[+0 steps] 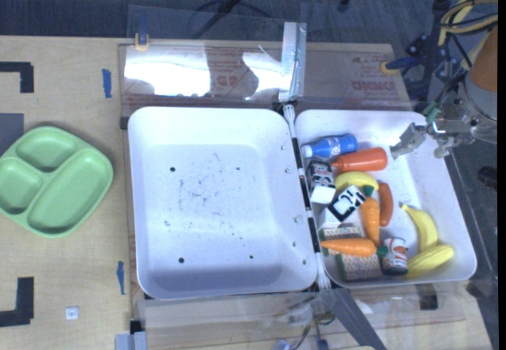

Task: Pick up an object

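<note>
On the bench I am seeing two white bins lying side by side: the left bin [209,198] and the right bin [455,218] crowded with toys, two bananas [424,236], two carrots [369,218], one blue bottle [330,145], likely pooled there for picking. The gripper [413,137] is hovering at the right bin's far corner, grasping nothing I can see; whether it is released or clenched, I cannot tell.

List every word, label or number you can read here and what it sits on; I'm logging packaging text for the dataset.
Nothing reads clearly.
Red print on the cardboard behind the bins: too blurred.
Label on the blue bottle: too small.
Black-and-white block: bold marks, not legible as letters.
Small can: label blurred.
</note>
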`<state>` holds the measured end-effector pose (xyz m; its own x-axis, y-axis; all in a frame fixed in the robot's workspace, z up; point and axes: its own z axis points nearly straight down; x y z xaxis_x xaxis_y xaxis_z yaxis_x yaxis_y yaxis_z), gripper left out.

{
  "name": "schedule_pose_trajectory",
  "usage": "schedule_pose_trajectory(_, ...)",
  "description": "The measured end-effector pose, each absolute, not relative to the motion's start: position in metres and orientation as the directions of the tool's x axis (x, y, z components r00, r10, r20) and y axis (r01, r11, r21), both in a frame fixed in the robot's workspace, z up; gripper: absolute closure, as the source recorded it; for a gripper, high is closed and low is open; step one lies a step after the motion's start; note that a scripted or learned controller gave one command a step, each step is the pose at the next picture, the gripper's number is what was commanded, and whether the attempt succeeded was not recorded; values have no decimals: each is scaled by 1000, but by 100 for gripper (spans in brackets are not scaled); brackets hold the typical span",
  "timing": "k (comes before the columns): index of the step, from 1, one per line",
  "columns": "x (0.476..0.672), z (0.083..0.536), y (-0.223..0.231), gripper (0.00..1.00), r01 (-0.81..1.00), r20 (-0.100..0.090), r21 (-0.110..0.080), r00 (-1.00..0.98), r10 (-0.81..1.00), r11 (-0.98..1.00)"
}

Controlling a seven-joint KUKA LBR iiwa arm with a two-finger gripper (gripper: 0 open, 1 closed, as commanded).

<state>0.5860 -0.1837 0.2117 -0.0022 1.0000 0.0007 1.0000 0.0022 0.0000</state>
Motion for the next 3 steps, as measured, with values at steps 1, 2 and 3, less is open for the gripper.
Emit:
schedule_pose_trajectory(1, 572, 96, -184, 0, 1000, -1, 3, -10, 1000, 10)
schedule_pose_trajectory(2, 572, 106, -185, 100, 1000, -1, 6, -7, 1000, 7)
schedule_pose_trajectory(3, 634, 256, -132, 100, 942, -1, 1, 337, 942, -337)
